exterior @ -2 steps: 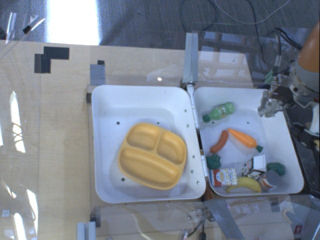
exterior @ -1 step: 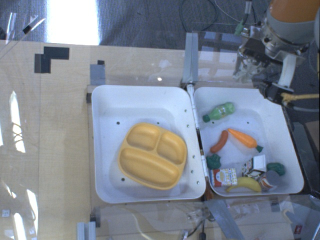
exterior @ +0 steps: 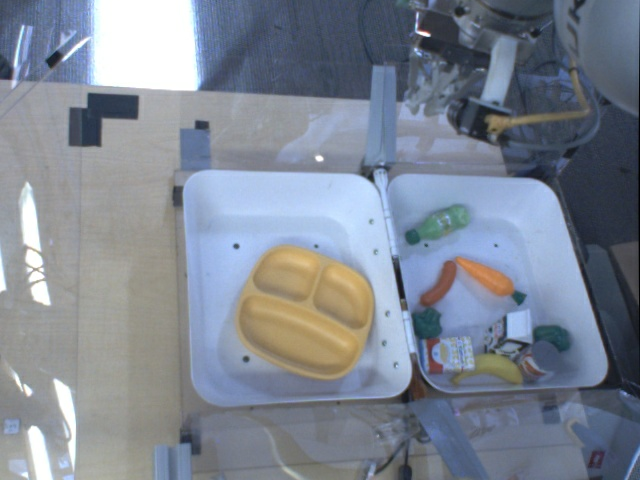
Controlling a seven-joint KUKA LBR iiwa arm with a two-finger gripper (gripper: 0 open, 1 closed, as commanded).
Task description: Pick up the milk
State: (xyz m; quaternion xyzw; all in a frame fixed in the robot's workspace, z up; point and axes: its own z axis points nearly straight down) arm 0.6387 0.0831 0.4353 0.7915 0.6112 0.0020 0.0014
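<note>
A: Where do you stand in the pick?

B: You are at the approach. Your end effector (exterior: 432, 80) hangs above the desk (exterior: 100, 268), behind the right bin (exterior: 575, 268); I cannot tell whether it is wide or narrow.

A: And the milk?

B: The milk (exterior: 512, 333), a small boxy white carton, lies far off from your end effector, in that bin's front corner, crowded by a smooth banana (exterior: 490, 369). You need a descent into that tight cluster, I judge. The glossy yellow tray (exterior: 305, 311) sits in the left bin (exterior: 200, 268).
</note>
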